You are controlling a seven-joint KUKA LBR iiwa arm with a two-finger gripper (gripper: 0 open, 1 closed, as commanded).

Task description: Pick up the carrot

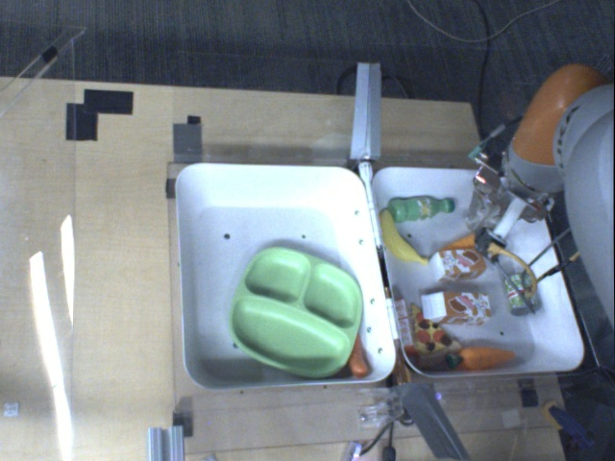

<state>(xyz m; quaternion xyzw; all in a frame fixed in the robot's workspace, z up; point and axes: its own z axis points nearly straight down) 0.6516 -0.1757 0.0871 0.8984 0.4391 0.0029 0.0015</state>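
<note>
My hand [488, 221] hangs at the right bin's [567, 339] far side, fingers unreadable, well apart from the carrot [485, 357] against its near wall, so I may catch the packets [463, 286] between or pinch the rim.

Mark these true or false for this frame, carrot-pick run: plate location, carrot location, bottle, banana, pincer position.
1. The green three-compartment plastic plate lies in the left white bin. True.
2. The orange carrot lies in the left bin. False: it lies near the front edge of the right white bin.
3. The green plastic bottle lies on its side near the right bin's far edge. True.
4. The yellow banana rests on the plate. False: it lies in the right bin, by the divider.
5. The pincer is over the right bin's far right part, away from the carrot. True.
</note>
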